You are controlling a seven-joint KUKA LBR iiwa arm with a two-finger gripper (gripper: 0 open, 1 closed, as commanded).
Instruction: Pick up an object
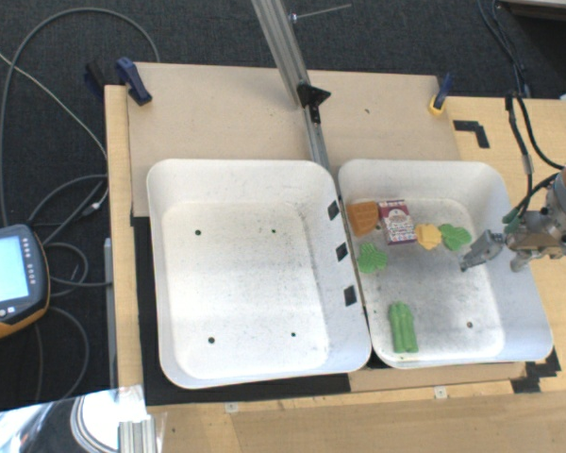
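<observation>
Dark carpet surrounds the tabletop point(217, 102); the pincer point(495, 249), spread and gripping nothing, should descend squarely astride the green leaf toy point(456, 237) just left of it.

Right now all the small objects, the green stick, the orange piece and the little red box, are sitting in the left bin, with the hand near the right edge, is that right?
Not quite: the bin is wrong. The camera view shows the green stick, the orange piece and the little red box in the right bin, not the left bin. The hand is indeed near the right edge.
</observation>
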